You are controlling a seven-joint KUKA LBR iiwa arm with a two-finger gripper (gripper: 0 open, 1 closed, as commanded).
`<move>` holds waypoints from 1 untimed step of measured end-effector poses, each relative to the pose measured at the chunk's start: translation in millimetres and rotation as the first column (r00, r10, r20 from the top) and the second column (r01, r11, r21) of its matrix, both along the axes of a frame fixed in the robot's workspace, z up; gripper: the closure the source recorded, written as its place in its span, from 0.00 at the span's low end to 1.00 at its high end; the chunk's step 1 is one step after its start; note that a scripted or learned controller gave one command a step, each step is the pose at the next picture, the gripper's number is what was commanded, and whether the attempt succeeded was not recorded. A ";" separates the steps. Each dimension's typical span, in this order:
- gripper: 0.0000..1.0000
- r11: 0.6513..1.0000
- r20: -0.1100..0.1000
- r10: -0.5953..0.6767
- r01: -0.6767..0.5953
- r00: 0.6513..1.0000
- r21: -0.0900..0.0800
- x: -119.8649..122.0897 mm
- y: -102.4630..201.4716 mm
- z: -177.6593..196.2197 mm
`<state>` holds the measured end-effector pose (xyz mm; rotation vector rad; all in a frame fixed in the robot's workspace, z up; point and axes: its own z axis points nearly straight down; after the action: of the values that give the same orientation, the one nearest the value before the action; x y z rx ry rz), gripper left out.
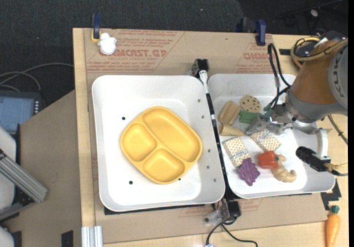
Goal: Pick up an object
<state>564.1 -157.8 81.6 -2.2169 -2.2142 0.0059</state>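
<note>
we see the pincer (259, 124) low inside the right bin (315, 185), its metal fingers pointing toward the divide between the two bins. from this slanted view we cannot tell whether it is spread or closed, since the tips blur into the toys beneath them.

just past the pincer, on the far side from the arm, lies a tan wedge-shaped block (228, 112), with a pale cone-like piece (231, 129) beside it. a little up from the pincer sits a round spotted cookie (250, 102) resting against a small green piece (248, 117). immediately below the pincer is a checkered cracker tile (266, 141), and a second one (237, 150) lies further below and toward the divide. lower still we find a red toy (267, 159), a purple grape cluster (248, 171) and a tan peanut-shaped item (285, 173), all near the bin's front wall. nothing appears lifted; every toy seems to rest on the bin floor.

well beyond the pincer, across the divide, the left bin (110, 146) carries a yellow divided plate (160, 143) with three compartments. behind the pincer rises the grey arm with its orange band (315, 83). far below it, off the bench corner, an orange carrot toy (332, 229) lies outside the bins.
</note>
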 end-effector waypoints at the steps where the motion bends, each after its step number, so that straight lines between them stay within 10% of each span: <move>1: 0.00 1.000 0.005 -0.003 0.003 1.000 0.000 -29.4 -58.3 3.4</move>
<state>534.8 -216.2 85.0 -2.2226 -2.2138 0.0003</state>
